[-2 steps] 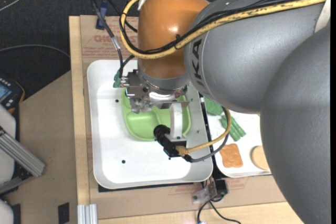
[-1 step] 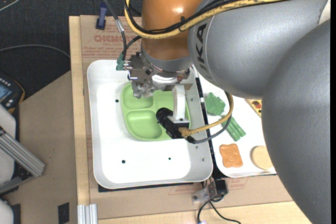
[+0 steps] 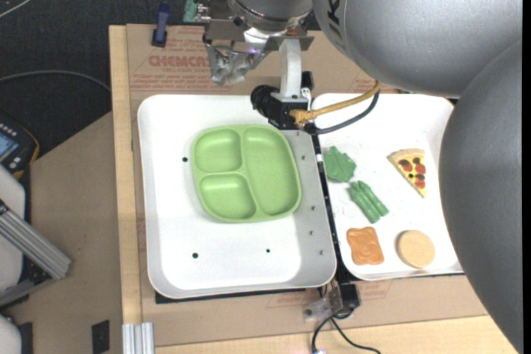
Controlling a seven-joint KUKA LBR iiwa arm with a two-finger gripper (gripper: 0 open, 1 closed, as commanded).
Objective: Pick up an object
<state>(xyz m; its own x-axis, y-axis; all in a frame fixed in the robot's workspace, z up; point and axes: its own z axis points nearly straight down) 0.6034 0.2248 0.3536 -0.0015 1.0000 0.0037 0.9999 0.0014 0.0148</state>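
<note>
My gripper [image 3: 235,66] hangs below the orange-banded wrist, over the cardboard just behind the back edge of the left bin [image 3: 166,244]. Nothing shows in it. A light green divided plate [image 3: 246,172] lies in the middle of the left bin. The right bin [image 3: 377,116] holds a green leafy toy [image 3: 338,164], a green ridged toy [image 3: 367,201], a pizza slice [image 3: 410,168], an orange-brown piece [image 3: 363,244] and a tan round piece [image 3: 415,248]. The arm's large grey body hides the right bin's far right side.
A black fitting with a yellow cable [image 3: 282,108] hangs from the wrist over the left bin's back right corner. A blue clip [image 3: 160,25] sits at the cardboard's back left. A metal rail [image 3: 33,249] lies off the bench to the left.
</note>
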